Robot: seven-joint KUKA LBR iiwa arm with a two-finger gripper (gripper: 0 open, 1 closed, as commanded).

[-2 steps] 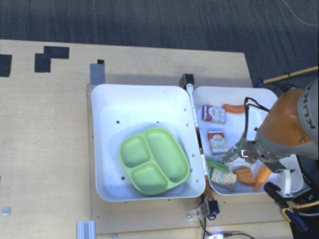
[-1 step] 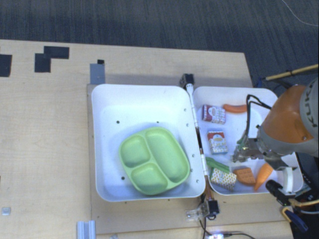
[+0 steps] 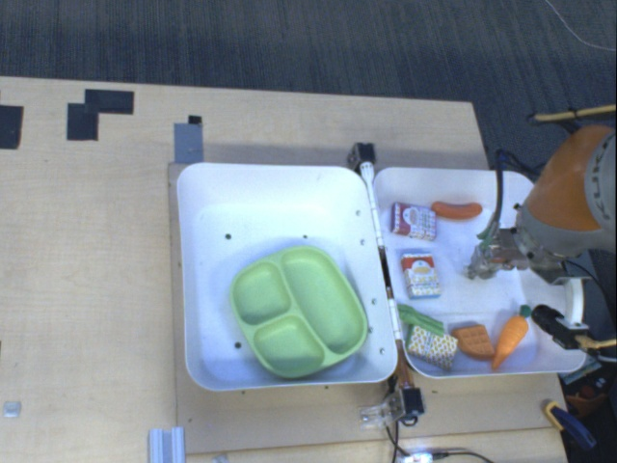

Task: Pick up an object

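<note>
The right bin (image 3: 453, 183) holds several small toy foods: a red-and-white packet (image 3: 413, 221), a sausage (image 3: 456, 210), an orange-and-white carton (image 3: 420, 275), a patterned pouch (image 3: 431, 347) with a green piece (image 3: 416, 317) beside it, a brown biscuit-like piece (image 3: 472, 340) and a carrot (image 3: 510, 340). My gripper (image 3: 489, 261) hangs over the right part of this bin, right of the carton and above the carrot. I see nothing between its fingers.
The left bin (image 3: 207, 249) holds a green divided plate (image 3: 299, 311). A black divider post (image 3: 362, 152) stands at the back between the bins. The arm's orange band (image 3: 569, 189) and grey body cover the right bin's right edge. Cables lie at the bench's front edge.
</note>
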